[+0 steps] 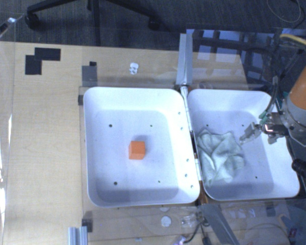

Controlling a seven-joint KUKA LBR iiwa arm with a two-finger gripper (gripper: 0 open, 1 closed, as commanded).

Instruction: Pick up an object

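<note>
A small orange cube lies near the middle of the left white bin. A crumpled white and pale green cloth lies in the left half of the right white bin. My gripper reaches in from the right over the right bin, its tip just past the cloth's upper right edge. Nothing shows in its grasp. The grey arm with its orange band stands over the bin's right side.
A metal divider post stands behind the seam between the two bins. Clear panels and cables rise behind the right bin. The wooden bench stretches to the left, with black markers on it.
</note>
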